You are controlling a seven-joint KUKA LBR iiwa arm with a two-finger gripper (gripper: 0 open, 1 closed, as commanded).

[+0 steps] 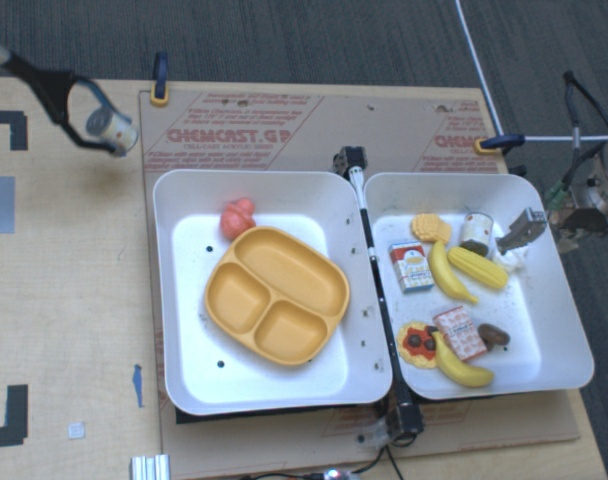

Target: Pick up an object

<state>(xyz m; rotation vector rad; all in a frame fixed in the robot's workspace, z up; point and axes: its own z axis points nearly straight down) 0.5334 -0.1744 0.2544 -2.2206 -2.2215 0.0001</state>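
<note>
My gripper [517, 234] reaches in over the right rim of the right bin [569, 353], low near its back right part. It hangs just right of a yellow corn cob [478, 267] and a small dark and white object [474, 231]. Nothing visibly sits in its grasp. Also in this bin lie a banana [448, 271], a second banana [460, 368], a waffle-like biscuit [431, 228], a small red and white box [412, 266], a red packet [458, 331], a pizza slice [417, 342] and a brown piece [493, 336].
The left bin [184, 298] holds a yellow divided plate [276, 294] and a pink lump [236, 216] at its back. A black divider bar [369, 258] runs between the bins. A thin white rod [474, 53] and a clamp [499, 143] stand behind the right bin.
</note>
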